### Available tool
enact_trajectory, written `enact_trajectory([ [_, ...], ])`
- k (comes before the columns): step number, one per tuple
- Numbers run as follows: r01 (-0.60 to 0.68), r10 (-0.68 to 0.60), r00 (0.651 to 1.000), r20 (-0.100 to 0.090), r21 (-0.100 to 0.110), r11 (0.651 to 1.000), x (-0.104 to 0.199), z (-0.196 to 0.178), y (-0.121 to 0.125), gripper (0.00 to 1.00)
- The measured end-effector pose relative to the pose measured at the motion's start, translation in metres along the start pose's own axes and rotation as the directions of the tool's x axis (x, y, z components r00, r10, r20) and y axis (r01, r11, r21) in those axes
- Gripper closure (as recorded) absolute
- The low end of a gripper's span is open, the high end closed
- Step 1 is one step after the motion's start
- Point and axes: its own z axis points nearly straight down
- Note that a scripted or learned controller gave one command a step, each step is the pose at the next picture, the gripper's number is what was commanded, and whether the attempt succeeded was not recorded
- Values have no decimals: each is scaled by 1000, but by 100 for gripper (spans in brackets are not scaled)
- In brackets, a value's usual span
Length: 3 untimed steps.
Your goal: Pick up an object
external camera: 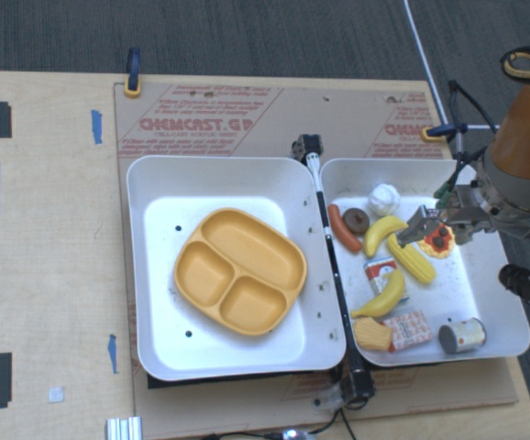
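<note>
Reaching in from the right of the frame, with the claw (427, 225) hanging low over the right bin (511, 324), at its upper right part. Hovering just above the corn cob (412, 258) and the small red-and-orange toy (440, 240) beside it. Claw state: cannot tell, being dark and blurred against the clutter below. Nothing showing as gripped.

Lying in the right bin as candidates for picking: a hot dog (344, 228) near the dividing wall, a brown disc (357, 220) touching it, a white lump (384, 195) toward the top, two bananas, one (381, 233) upper and one (384, 296) lower, a small red-and-white carton (380, 270) between them, a yellow wedge (371, 335) and a printed packet (408, 328) at the bottom, and a metal can (463, 335) lying on its side at lower right.

Sitting alone in the left bin (146, 246): an orange divided plate (239, 270), well apart from the arm.

Both bins resting on a cardboard sheet (210, 117) over the wooden surface (36, 273).

Judging progress: approach apparently made, with the corn cob or the red toy looking like the target; closing, gripping and lifting all remaining to be done. No object raised off the bin floor, as far as visible.
</note>
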Motion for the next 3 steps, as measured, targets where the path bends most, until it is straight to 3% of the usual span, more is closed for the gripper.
enact_trajectory([
  [1,-1,1,1000,0,0,1000,5,99,9,0],
  [2,-1,1,1000,1,-5,1000,15,147,2,0],
  [3,-1,1,1000,2,-8,1000,15,137,3,100],
])
